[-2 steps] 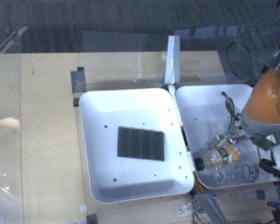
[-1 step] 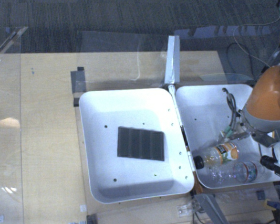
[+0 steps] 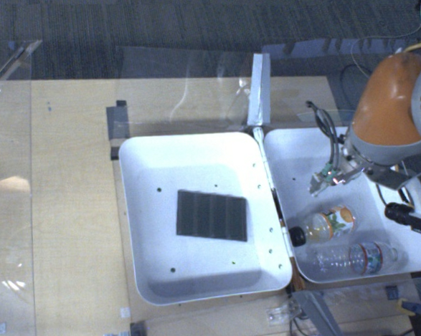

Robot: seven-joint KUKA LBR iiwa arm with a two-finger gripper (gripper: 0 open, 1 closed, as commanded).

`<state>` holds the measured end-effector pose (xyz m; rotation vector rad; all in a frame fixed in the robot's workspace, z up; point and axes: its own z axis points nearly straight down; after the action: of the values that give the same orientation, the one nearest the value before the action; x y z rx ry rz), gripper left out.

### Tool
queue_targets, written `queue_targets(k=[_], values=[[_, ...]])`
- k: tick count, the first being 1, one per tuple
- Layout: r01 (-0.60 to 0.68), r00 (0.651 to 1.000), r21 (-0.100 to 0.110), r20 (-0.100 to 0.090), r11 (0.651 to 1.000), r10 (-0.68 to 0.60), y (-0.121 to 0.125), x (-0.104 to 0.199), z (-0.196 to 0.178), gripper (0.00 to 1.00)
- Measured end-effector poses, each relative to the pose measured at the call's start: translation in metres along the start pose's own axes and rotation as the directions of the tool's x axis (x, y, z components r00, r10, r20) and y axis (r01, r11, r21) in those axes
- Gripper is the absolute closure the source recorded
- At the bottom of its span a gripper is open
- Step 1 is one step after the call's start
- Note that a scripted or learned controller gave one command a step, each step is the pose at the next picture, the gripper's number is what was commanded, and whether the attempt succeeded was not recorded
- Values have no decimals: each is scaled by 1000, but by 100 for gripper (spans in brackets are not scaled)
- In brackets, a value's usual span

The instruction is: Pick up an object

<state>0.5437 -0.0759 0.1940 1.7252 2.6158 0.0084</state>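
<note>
The right bin (image 3: 293, 149) holds two bottles lying on their sides. One is a small bottle (image 3: 329, 223) with a black cap and a yellow-orange label. The other is a clear plastic water bottle (image 3: 350, 259), close to the bin's front wall. In the left bin (image 3: 134, 205) a dark ribbed rectangular pad (image 3: 212, 215) lies flat near the middle. My gripper (image 3: 326, 180) hangs over the right bin, just behind the small bottle and apart from it. Nothing shows in its grasp. The arm's orange band (image 3: 386, 105) rises to its right.
A metal post (image 3: 259, 88) stands behind the seam between the two bins. Cables and a black fitting (image 3: 408, 216) sit at the right bin's right rim. The wooden bench (image 3: 55, 210) stretches away on the left under a clear sheet.
</note>
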Motion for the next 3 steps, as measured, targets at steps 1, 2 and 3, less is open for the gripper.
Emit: queue_targets(k=[1, 2, 3], values=[[-1, 1000, 0, 0, 1000, 1, 0, 0, 0, 0], [-72, 997, -4, 3, 997, 72, -36, -30, 104, 0], [295, 955, -4, 6, 956, -295, -35, -51, 104, 0]])
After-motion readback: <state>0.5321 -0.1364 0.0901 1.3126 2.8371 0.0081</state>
